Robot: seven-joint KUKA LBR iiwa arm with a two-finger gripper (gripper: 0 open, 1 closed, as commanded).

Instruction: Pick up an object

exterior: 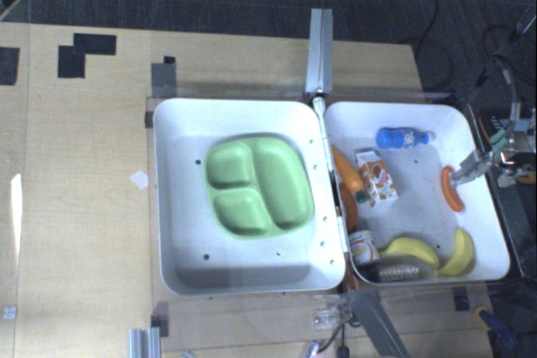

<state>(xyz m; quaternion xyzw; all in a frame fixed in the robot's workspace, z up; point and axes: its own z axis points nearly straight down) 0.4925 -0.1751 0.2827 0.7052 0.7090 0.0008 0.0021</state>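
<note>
Camera view has the gripper [466,169], jaws' opening impossible to tell, just beside the sausage [452,189], which looks light, smooth, slippery, best pinched across its middle.

My one camera: fixed overhead, angled down on the table [75,205], both bins mid-frame, from moderate height; arm enters at right edge.

Beneath me, both white bins [180,264] look like smooth, faintly glossy plastic. The green tray [256,184] is matt plastic. The bench [75,180] is pale wood.
</note>
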